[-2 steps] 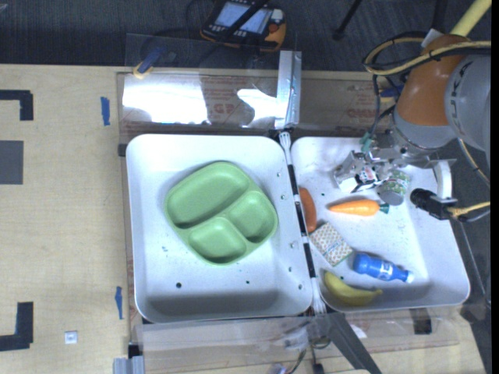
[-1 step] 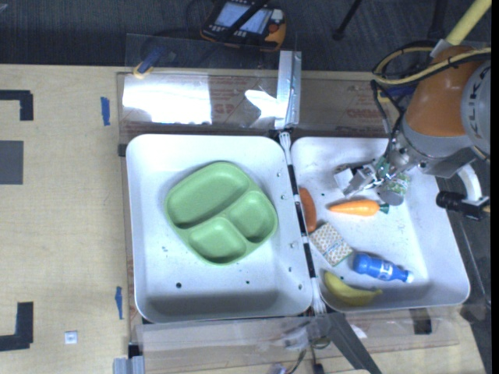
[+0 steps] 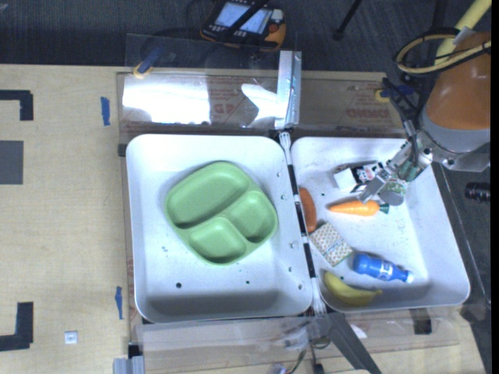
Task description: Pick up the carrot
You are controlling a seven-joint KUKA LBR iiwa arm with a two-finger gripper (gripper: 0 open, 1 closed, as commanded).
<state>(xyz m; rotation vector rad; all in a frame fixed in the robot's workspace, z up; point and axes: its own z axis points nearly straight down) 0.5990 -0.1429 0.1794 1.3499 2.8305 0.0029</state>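
The carrot [image 3: 353,206], orange with a small green top at its right end, lies flat in the right bin [image 3: 437,240], near the bin's middle. My gripper [image 3: 380,193] hangs over the carrot's green end, reaching in from the upper right. Its two fingers stand apart, one on each side of that end, so it is open. The carrot seems to rest on the bin floor, not lifted.
Also in the right bin: a brown-orange oblong [image 3: 309,209] by the divider, a checkered packet [image 3: 331,242], a blue bottle [image 3: 380,269], a banana [image 3: 347,287] and a black-and-white item [image 3: 353,175]. A green divided plate [image 3: 222,211] lies in the left bin [image 3: 148,232].
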